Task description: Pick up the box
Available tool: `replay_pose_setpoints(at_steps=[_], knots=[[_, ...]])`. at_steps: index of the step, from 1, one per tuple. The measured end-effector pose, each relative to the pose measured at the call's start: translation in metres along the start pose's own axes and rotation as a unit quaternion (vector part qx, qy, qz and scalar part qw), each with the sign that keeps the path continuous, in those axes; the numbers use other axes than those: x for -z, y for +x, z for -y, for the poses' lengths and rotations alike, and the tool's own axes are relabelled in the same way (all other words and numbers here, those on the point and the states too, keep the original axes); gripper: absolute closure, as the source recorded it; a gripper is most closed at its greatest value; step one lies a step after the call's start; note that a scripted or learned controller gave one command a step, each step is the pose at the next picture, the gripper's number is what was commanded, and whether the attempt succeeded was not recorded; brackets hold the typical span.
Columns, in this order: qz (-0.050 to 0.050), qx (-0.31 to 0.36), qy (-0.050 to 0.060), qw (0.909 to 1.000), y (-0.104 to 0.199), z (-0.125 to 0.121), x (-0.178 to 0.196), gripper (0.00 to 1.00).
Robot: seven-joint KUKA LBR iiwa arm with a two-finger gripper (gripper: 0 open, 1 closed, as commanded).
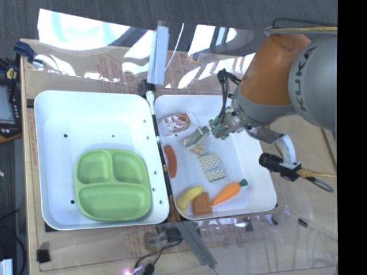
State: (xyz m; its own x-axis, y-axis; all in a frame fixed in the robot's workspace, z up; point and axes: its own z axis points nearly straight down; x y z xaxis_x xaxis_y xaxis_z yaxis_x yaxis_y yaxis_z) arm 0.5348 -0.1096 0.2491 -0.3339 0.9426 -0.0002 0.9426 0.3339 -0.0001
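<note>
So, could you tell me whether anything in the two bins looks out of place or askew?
Nothing looks spilled or damaged. The small patterned box lies tilted in the right bin, among a carrot, banana and sausage. The green divided plate sits flat in the left bin.

A pale wooden bench top (pixel 86 73) under a glossy clear sheet catches bright bluish-white reflections of light (pixel 80 27) along its far edge, and beyond it lies a dark grey ribbed carpet floor (pixel 172 2). A narrow grey metal bar (pixel 157 53) stands upright at the far side near the middle, and a black device (pixel 8 107) sits at the left edge of the bench
</note>
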Motion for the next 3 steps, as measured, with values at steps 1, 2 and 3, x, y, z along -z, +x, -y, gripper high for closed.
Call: replay_pose_setpoints(at_steps=[1, 2, 3], knots=[[-0.001, -0.007, 0.002, 1.0, -0.051, 0.014, -0.076, 0.0], [0.001, -0.013, -0.002, 0.9999, -0.074, 0.03, -0.154, 0.0], [0.004, -0.011, -0.003, 0.9999, -0.076, 0.029, -0.143, 1.0]])
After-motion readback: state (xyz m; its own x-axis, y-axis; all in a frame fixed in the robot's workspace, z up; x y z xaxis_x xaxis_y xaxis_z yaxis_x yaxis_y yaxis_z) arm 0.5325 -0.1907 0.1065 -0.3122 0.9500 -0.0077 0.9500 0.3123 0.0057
